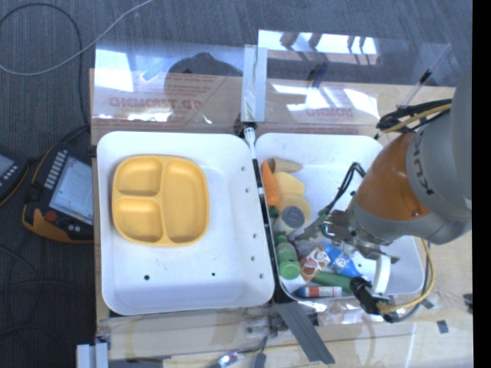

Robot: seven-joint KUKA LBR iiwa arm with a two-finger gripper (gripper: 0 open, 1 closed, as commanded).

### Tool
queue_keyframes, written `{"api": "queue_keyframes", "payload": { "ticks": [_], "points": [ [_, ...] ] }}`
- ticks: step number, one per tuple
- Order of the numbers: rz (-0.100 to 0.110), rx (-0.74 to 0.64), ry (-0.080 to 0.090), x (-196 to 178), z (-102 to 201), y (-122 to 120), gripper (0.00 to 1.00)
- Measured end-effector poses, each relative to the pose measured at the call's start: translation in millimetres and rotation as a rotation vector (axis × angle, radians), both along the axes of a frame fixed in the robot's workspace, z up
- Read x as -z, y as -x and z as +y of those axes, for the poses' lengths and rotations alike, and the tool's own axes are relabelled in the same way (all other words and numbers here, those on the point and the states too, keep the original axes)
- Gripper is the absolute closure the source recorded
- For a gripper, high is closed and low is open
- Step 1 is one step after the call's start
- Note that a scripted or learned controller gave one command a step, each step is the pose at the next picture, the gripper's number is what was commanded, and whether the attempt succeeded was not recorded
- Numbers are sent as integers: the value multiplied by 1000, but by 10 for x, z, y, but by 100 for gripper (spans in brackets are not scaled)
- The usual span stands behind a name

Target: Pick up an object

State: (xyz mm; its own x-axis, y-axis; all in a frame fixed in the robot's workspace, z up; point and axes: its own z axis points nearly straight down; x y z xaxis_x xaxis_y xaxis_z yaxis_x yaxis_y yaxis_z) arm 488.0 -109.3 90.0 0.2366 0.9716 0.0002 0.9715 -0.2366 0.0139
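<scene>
Whether the gripper (pixel 335 231) is clenched or released cannot be told. Leftmost, a yellow plate (pixel 161 199) is seen in the left bin (pixel 153 290). In the right bin (pixel 330 152), just below the gripper, a blue packet (pixel 343 262) is judged light, crinkly and slippery, and best pinched across its narrow middle.

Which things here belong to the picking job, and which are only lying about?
For the job: gripper; right bin with carrot, green bottle, marker.

Lying about: yellow divided plate in left bin; pendant on floor.
</scene>
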Motion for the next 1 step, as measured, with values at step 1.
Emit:
{"api": "queue_keyframes", "payload": {
  "ticks": [1],
  "points": [
    [-3, -38, 5, -2, 25, -1, 0]
  ]
}}
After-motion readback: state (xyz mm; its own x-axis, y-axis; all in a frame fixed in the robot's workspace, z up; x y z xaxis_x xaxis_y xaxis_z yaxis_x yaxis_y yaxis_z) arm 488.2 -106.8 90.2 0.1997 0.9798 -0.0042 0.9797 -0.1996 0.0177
